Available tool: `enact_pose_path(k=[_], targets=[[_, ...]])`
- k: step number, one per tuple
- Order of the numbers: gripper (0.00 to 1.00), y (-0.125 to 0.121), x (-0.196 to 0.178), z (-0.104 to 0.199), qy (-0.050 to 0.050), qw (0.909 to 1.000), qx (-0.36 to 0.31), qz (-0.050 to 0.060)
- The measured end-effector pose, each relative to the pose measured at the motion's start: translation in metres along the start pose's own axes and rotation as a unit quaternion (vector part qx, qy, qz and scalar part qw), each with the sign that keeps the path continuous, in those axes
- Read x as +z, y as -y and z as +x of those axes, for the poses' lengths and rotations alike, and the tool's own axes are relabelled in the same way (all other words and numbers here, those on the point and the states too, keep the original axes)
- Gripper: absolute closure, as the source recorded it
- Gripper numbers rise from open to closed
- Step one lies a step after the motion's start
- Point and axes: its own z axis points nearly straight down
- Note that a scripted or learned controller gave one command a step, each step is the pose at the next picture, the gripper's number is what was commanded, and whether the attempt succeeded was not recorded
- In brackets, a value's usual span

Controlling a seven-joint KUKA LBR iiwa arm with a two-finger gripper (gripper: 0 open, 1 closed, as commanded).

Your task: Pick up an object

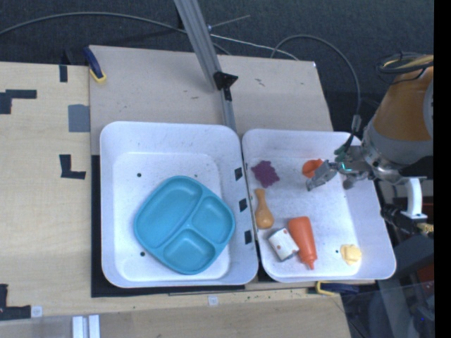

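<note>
My gripper [333,179] hangs over the upper right part of the right bin [366,255], and its two fingers stand apart, so it is open with nothing between them. A small orange-red piece [311,166] lies just to the upper left of the nearer finger [318,177], beside it rather than in the gap. Lower in the same bin lie an orange carrot [304,239], a white block [282,244], a tan pear-shaped piece [263,210], a purple piece [265,172] and a small yellow piece [350,253].
The left bin [113,189] holds a blue divided plate [184,223]. A grey metal bar [201,37] slants down from the top to the bins' shared edge. Cables lie behind the bench.
</note>
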Motion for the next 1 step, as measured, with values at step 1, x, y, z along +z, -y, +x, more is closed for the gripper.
enact_pose_path(k=[1], targets=[[0.00, 0.0000, -0.0001, -0.0001, 0.000, 1.0000, 0.000, 0.000]])
